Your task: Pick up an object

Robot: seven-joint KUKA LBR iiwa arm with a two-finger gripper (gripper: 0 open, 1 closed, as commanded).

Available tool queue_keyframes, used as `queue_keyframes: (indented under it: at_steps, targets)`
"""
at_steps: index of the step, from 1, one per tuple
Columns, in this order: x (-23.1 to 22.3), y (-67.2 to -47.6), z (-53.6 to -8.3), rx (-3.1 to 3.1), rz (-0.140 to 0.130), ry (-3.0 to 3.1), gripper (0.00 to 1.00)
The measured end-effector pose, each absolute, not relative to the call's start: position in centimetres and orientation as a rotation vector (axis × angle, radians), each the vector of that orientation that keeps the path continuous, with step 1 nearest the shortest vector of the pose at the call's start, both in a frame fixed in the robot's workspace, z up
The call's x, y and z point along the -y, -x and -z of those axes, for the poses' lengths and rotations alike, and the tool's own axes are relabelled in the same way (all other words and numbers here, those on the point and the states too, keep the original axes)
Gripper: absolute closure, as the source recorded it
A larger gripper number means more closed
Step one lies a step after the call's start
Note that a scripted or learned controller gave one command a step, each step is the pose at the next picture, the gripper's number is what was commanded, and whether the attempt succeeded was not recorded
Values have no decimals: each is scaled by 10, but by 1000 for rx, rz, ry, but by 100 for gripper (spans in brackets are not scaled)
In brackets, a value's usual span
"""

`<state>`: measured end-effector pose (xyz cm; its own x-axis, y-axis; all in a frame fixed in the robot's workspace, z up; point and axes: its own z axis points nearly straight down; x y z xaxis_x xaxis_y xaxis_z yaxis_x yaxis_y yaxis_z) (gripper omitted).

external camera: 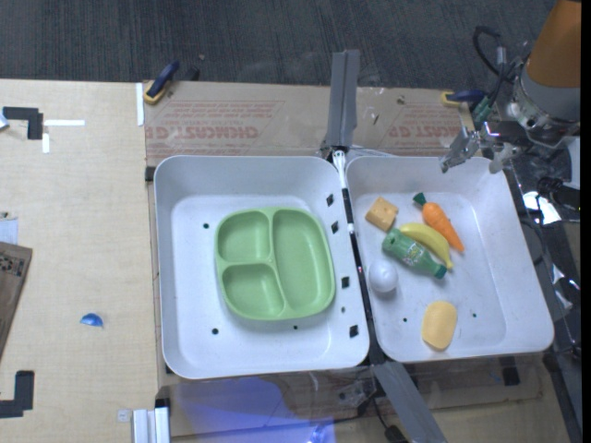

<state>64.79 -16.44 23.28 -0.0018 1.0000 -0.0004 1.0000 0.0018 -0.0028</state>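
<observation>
The right bin [499, 275] holds several small items: a tan cube [381, 214], an orange carrot [440, 224], a yellow banana [428, 241], a green bottle [413, 254], a white ball [382, 278] and a yellow-orange oval piece [440, 325]. My gripper [479, 149] hangs above the bin's far right corner, well apart from all of them. Its fingers stand spread, with nothing between them.
The left bin [185, 275] holds a green divided plate [275, 263]. A grey post [343, 100] rises behind the joint between the bins. Cables and the arm's body [554, 53] crowd the far right. Cardboard lies behind the bins.
</observation>
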Motion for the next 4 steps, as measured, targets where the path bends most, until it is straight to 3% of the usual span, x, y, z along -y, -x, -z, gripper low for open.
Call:
queue_keyframes:
  at_steps: [1, 2, 3, 4]
  targets:
    - [188, -659, -97, 2229, -1, 2216, 0]
    - [140, -589, -92, 2205, -2, 2237, 0]
    - [142, -588, -101, 2200, -2, 2242, 100]
    - [93, -604, -191, 2129, -3, 2310, 100]
